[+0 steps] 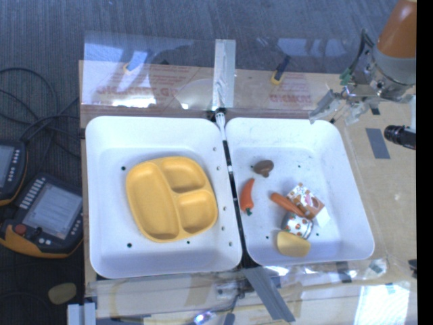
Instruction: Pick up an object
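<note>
Two white bins side by side on the table (pixel 385 202). In the left bin (pixel 108 249), a yellow tray (pixel 170 198) with three sections, lying flat near the middle. In the right bin (pixel 338 147), a few small things to pick from: a brown lump (pixel 263 168) near the middle, an orange pepper (pixel 247 195) with a green tip just below it and close to the left wall, and an orange carrot (pixel 284 203) to the right of that. Touching the carrot's far end, a small printed packet (pixel 306 201), red and white. Just under the packet, a small dark cup (pixel 298 225) on its side, and right below that, a pale yellow piece (pixel 293 244) near the front wall.

Up at the top right, the grey arm with its orange band (pixel 398 29). Jaws (pixel 338 107) hanging over the back right corner of the right bin, well apart from all the small things. Jaws spread open, with nothing between them.

Off to the left of the table, a black and orange hand controller (pixel 40 212) with cables on the grey floor.
</note>
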Robot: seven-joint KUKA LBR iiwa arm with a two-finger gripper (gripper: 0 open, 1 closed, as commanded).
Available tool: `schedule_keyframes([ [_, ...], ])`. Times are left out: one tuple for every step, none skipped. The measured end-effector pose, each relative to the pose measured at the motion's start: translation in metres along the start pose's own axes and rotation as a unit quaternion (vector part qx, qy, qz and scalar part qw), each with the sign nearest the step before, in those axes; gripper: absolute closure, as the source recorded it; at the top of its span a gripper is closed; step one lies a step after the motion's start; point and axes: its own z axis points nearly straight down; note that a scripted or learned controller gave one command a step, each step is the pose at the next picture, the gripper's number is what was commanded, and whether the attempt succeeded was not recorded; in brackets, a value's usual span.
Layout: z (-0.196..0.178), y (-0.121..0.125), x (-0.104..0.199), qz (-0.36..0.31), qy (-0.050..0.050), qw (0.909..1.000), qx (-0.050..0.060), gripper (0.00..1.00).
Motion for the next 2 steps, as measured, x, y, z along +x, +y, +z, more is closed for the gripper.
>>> schedule_keyframes([
  [0.171,-0.049,0.0,-0.012,0.001,0.9999,-0.001,0.0],
  [0.17,-0.134,-0.018,-0.067,0.005,0.9977,-0.01,0.0],
])
